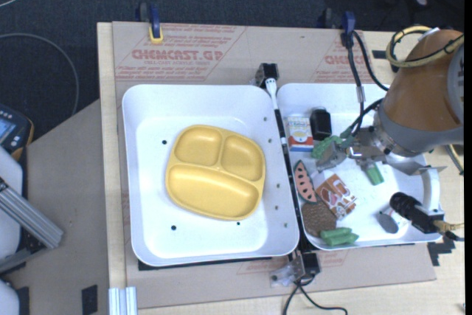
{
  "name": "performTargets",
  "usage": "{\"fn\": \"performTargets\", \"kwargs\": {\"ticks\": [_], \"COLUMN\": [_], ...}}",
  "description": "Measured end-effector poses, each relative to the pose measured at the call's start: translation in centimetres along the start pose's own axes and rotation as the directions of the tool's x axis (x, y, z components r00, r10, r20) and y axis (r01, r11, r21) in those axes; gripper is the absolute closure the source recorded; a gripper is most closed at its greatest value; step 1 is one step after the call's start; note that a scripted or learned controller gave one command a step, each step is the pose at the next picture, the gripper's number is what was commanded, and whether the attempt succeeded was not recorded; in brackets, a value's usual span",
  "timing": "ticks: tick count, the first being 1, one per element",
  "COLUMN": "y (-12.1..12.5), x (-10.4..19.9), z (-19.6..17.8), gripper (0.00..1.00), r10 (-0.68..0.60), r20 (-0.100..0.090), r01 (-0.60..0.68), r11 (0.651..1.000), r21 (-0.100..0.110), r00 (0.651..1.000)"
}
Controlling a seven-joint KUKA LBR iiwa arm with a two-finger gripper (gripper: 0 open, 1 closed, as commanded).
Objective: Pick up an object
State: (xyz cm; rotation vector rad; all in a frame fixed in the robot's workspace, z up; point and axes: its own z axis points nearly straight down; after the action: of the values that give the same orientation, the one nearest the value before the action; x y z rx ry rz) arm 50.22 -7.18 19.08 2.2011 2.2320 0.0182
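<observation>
My gripper [351,152] reaches in from the right and hangs low over the middle of the right bin [369,94]. Just to its left, touching or nearly touching it, lies a dark green leafy toy [324,149]. A small green piece [375,174] lies just below the gripper on the right. Nearer the front are a watermelon slice [303,181], a red and white packet [337,195], a brown round piece [318,216] and a green pod [338,236]. A small white and orange box [298,133] and a black block [320,122] sit at the back left of this bin.
The left bin [140,158] holds a yellow divided plate [216,171]. The grey arm with its orange band [422,94] covers the right bin's far right side. Brown cardboard [221,48] lies under both bins.
</observation>
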Motion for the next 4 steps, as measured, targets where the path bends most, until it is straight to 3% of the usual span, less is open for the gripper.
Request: {"fn": "performTargets", "kwargs": {"ticks": [1,4], "y": [-2.41,-2.48], "x": [-5.99,-5.88], "z": [10.54,10.54], "gripper": [0.0,0.0], "r10": [0.02,0.014], "r20": [-0.003,0.002], "r01": [-0.02,-0.014], "r11": [1.0,1.0], "r21": [0.011,0.013], "r00": [1.0,1.0]}}
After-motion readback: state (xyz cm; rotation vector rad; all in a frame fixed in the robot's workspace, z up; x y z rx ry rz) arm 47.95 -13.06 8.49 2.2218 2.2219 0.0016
